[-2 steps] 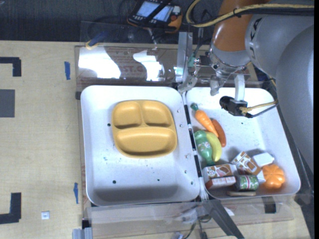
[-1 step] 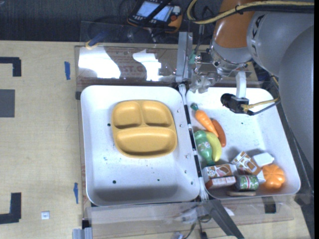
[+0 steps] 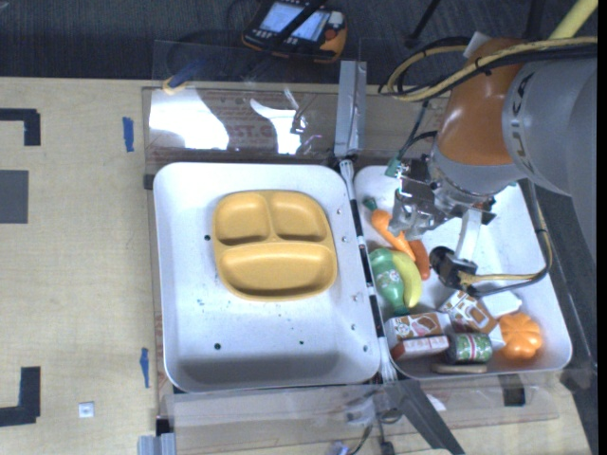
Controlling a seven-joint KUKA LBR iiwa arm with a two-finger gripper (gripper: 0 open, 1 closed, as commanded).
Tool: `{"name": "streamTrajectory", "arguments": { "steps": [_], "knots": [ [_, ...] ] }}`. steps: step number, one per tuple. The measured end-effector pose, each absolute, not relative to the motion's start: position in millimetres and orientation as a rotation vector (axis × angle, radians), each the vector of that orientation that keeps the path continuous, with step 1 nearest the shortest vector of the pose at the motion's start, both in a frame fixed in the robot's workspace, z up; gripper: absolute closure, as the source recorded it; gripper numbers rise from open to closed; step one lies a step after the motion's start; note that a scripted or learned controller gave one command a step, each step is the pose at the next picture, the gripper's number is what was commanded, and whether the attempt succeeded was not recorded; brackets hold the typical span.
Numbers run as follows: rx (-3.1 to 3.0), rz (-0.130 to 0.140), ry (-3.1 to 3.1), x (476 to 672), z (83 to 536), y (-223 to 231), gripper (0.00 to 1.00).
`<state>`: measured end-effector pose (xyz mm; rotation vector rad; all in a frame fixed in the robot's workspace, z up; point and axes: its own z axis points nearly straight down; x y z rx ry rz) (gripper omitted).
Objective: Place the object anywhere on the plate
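wooden counter point(image 3: 76, 254) bore two bins; the jaws point(image 3: 410, 218), spread uncertain, hung over the carrot point(image 3: 398, 239) in the right bin point(image 3: 541, 245), well apart from the plate point(image 3: 275, 245). it looked light, stiff and slick; mid-length seemed the best hold.

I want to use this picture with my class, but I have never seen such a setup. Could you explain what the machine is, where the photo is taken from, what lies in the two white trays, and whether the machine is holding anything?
The photo is taken by one fixed camera above a bench, looking down at a slant. The grey machine with the orange band is a robot arm reaching in from the right. At its end is a gripper, a two-finger hand, hanging over the right bin.

The left bin holds a yellow plate with three compartments. The right bin holds small toy foods: a carrot, a banana, a green item, some small cartons, a can and an orange pepper-like piece.

I cannot see anything between the fingers, so I cannot say it holds anything.
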<state>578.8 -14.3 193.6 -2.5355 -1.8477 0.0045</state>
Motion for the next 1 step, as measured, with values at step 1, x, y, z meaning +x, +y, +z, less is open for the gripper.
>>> {"name": "streamTrajectory", "arguments": {
  "steps": [1],
  "knots": [
    [-2.322,-0.003,-2.121,631.4,228.6,-19.7,1.00]
  ]
}}
